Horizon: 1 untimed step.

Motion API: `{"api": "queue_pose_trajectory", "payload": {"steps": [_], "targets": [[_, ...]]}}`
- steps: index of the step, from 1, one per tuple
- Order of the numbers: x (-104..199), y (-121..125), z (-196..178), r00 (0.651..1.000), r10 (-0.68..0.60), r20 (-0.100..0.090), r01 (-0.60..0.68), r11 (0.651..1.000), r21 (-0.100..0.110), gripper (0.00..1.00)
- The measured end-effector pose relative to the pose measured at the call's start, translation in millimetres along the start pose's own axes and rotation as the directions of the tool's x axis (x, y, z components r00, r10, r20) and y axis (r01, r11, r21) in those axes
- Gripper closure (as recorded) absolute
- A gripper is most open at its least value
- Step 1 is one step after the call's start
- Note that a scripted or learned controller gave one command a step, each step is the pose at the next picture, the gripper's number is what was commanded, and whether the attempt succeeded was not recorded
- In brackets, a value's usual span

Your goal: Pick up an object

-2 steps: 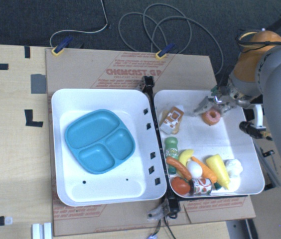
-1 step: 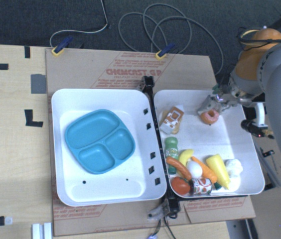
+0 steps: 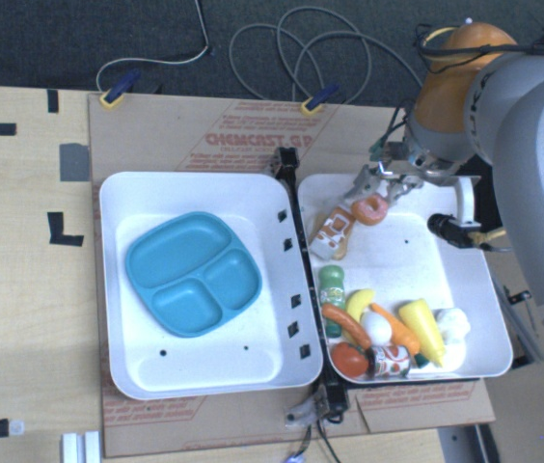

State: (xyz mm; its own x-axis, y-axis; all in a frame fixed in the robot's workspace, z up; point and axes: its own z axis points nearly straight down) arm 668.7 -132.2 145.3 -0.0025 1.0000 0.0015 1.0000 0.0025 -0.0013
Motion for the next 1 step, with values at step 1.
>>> {"api": "queue_pose_trajectory", "payload": {"steps": [1], "targets": [[48.8,-52.6,-37.7,1.0,0.0,0.001,0.0,1.0,0.002,1.0]]}}
